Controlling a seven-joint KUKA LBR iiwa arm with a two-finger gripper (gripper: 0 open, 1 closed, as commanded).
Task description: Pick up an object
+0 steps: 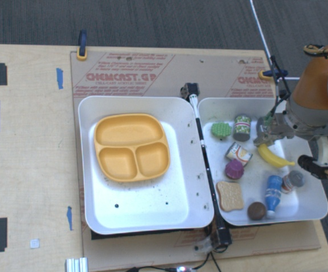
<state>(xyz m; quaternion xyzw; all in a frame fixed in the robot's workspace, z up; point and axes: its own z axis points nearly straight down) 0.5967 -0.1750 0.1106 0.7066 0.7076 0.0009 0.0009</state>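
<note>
Two bins (pixel 90 152) side by side. Gripper (pixel 268 136) low in right bin, just above banana (pixel 274 157), beside can (pixel 242 127). Grip state unclear from here. Yellow tray (pixel 132 147) in left bin.

Glossy white plastic bins (pixel 96 169); matt yellow plastic divided plate (pixel 132 147).

Pale wood bench (pixel 28 169); dark grey carpet floor (pixel 152 10) beyond; blue tape marks (pixel 59 78).

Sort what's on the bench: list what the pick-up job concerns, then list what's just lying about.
Job: gripper, banana, green can, blue bottle, toast slice, purple ball.
Lying about: yellow divided plate, blue tape strips, blue clamp.
</note>
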